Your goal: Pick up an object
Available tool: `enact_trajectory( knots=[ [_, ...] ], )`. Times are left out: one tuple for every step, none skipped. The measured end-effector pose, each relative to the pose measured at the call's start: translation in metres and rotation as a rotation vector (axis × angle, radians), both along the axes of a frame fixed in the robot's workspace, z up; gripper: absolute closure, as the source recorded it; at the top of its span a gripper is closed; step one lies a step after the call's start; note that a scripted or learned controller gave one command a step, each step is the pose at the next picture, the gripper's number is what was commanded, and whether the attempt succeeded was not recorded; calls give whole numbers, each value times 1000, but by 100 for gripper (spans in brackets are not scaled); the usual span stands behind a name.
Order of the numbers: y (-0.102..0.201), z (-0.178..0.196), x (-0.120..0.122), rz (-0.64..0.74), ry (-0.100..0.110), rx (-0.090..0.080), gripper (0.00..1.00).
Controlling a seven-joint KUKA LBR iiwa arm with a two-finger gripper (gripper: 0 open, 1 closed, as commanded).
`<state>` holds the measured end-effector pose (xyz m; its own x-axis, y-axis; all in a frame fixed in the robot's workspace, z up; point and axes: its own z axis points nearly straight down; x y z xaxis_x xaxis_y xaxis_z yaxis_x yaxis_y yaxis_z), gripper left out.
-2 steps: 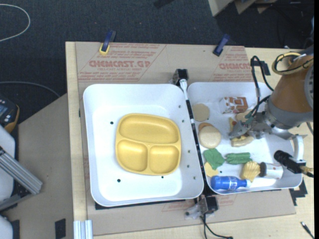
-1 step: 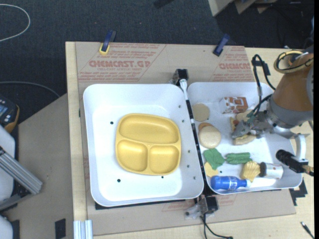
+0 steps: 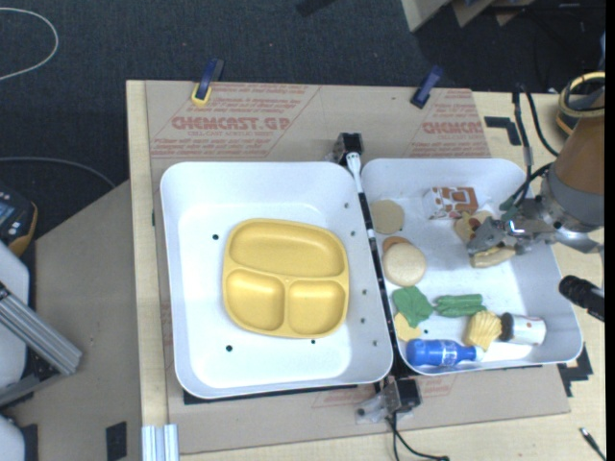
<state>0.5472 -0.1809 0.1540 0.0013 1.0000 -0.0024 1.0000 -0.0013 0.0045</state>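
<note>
You see the gripper (image 3: pixel 498 241) low in the right bin (image 3: pixel 548 344), over a tan piece (image 3: pixel 492 255); you cannot tell its state. Left of it sit two round buns (image 3: pixel 403 260); below, green toys (image 3: pixel 457 304) and a blue bottle (image 3: pixel 440 353).

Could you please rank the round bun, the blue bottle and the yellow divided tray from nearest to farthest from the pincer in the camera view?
Measured from the pincer at the right bin's far right side:
1. Round bun, near that bin's left wall.
2. Blue bottle, at its near edge.
3. Yellow divided tray, in the left bin.
</note>
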Motion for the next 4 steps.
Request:
enact_trajectory(
  knots=[
    [0,43,2,2,-1,0,100],
    [0,72,3,2,0,0,100],
    [39,66,34,6,0,2,100],
    [79,74,70,6,-1,2,100]
  ],
)
